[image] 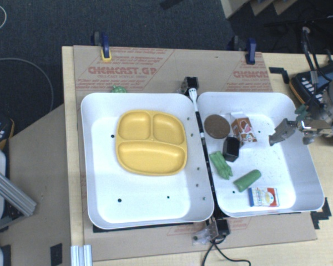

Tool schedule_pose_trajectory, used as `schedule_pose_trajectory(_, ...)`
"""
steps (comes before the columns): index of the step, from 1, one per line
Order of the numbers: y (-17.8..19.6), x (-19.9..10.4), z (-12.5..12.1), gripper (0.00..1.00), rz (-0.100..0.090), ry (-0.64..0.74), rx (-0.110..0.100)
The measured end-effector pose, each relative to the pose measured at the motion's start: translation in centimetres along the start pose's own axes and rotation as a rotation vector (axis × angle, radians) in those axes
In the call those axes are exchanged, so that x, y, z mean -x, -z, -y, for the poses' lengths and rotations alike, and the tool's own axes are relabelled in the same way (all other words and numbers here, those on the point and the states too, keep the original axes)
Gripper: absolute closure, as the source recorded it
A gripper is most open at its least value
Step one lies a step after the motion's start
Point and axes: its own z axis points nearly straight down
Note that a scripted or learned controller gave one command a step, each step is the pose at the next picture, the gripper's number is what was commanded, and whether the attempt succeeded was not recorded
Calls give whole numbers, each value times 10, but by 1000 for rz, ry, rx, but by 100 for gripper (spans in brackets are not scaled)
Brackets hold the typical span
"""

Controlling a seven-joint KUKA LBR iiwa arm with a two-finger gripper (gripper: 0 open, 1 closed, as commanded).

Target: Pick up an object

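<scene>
Roughly at the right rim of the right bin (299,165) hung the gripper (279,134), reaching in from the right with nothing between its fingers; from this slant I could not tell whether they were spread or closed. Taking the brown disc (216,126) as landmark: a small red-and-white packet (243,131) lay just right of it, a black block (231,148) just below and right, a green leafy piece (220,164) further below, close to the divider between the bins. A green cylinder (247,180) lay lower right of the disc, its long axis slanting up to the right, and a flat printed card (263,197) sat just beyond that, nearest the bin's front rim. All of these lay left of the gripper; the packet looked nearest, almost level with it across bare bin floor. The cylinder lay down and left, and I judged a grasp across its short width the likeliest to hold. Well left of the disc, the left bin (100,165) held a yellow divided tray (152,142), untouched.
</scene>
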Motion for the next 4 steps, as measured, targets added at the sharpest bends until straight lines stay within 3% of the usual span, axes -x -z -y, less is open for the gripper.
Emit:
schedule_pose_trajectory(1,-195,-14,21,0,-2,-2,-2)
schedule_pose_trajectory(2,-180,-13,20,100,0,-2,4)
schedule_pose_trajectory(3,-167,-2,-86,100,3,4,9)
schedule_pose_trajectory(4,-84,-97,-171,100,-3,12,16)
